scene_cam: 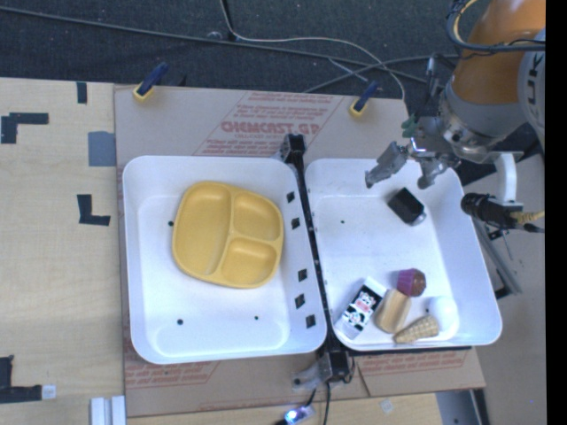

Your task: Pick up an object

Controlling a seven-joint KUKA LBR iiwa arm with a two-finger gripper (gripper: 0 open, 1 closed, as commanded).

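My gripper (405, 170) hangs over the back of the right bin (461, 237) with its two grey fingers spread open and nothing between them. A small black block (407, 206) lies in the bin just below and in front of the fingertips. Near the bin's front lie a purple-topped ice-cream toy (400, 297), a tan waffle cone (417, 328) and a white black-spotted carton (361, 308).
A yellow divided plate (228, 234) lies in the left bin (151, 264). A black clip strip (304, 237) runs between the bins. Yellow-and-blue clamps (151, 81) (363, 99) hold the cardboard at the back. Cables cross the dark floor behind.
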